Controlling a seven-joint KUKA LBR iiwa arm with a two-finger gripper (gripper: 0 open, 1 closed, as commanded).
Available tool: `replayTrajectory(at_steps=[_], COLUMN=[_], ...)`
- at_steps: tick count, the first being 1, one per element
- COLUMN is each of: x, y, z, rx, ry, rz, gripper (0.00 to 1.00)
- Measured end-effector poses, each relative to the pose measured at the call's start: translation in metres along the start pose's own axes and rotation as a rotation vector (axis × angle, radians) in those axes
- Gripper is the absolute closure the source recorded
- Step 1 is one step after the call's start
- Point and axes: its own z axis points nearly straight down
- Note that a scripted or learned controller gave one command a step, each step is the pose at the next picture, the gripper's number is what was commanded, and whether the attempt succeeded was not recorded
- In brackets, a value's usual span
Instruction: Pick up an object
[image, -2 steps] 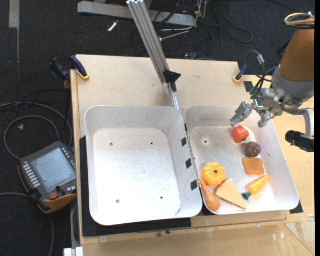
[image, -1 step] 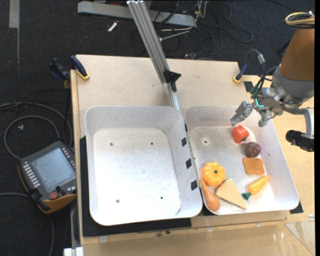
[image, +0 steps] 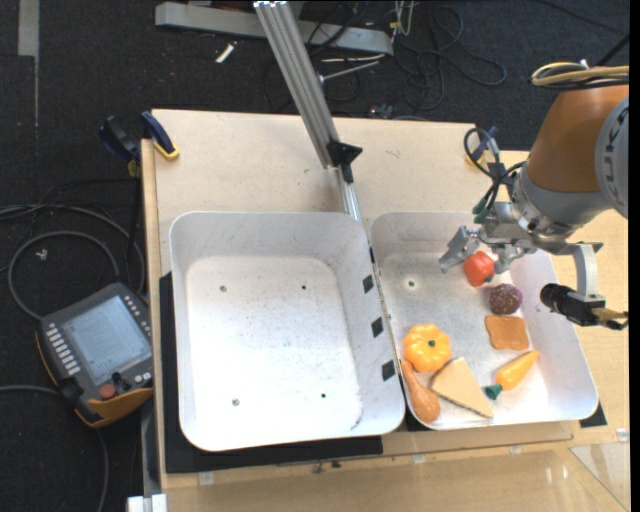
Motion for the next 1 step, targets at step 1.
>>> replayTrajectory(at_steps=[1], x=[-0.007], y=[0.0062], z=[0.0562], rx=[-0.001], ry=[-0.001], rz=[0.003], gripper=[0.0])
